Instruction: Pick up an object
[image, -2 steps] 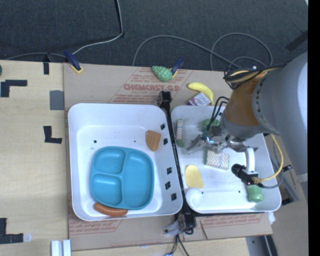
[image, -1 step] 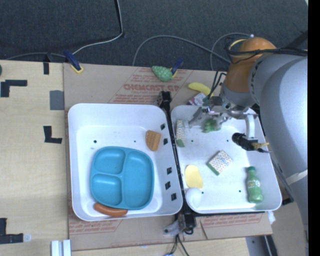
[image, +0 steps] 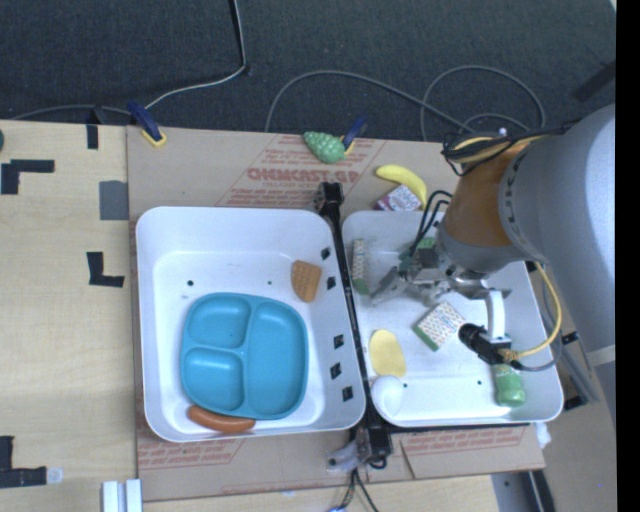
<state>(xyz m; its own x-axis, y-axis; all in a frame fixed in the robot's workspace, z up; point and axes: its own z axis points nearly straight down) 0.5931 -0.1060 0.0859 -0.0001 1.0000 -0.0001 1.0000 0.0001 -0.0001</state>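
Observation:
My gripper (image: 397, 283) hangs low over the upper left part of the right bin (image: 455, 405), under the orange-banded wrist (image: 482, 205). Just to its left lies a small striped greyish object (image: 358, 266) by the bin's wall. A checkered packet (image: 440, 324) lies right below the gripper, and a yellow piece (image: 387, 352) is a little further toward the front. A green object (image: 508, 386) sits in the front right corner, a white round one (image: 387, 392) at the front left. I see nothing clearly held by the gripper.
The left bin (image: 160, 250) bears a blue divided plate (image: 243, 355), an orange sausage (image: 220, 419) at its front edge and a tan waffle piece (image: 307, 279). Behind the bins lie a banana (image: 402, 181), a green toy (image: 325, 146) and cables.

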